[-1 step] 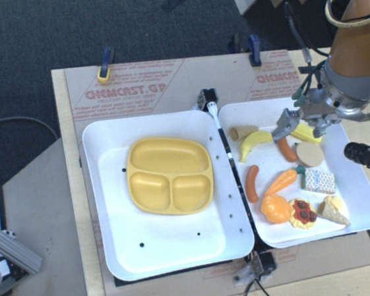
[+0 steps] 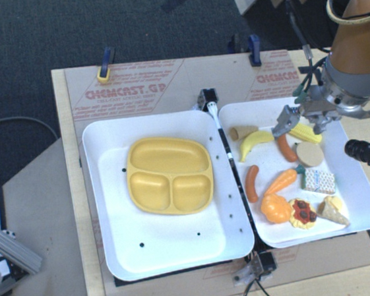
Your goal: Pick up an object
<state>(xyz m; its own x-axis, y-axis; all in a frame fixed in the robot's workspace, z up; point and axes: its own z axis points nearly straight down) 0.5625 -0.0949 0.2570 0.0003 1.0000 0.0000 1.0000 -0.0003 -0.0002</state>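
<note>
One arm (image 2: 352, 45), pincer (image 2: 299, 119) seemingly over right bin (image 2: 362, 183)

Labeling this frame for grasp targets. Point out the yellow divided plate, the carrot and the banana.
yellow divided plate (image 2: 167, 154), camera view, on the bare floor of its long top compartment.
carrot (image 2: 281, 181), camera view, on the middle of its orange body.
banana (image 2: 253, 143), camera view, on the middle of its curved peel.

yellow divided plate (image 2: 170, 175) in left bin (image 2: 105, 206)
</note>
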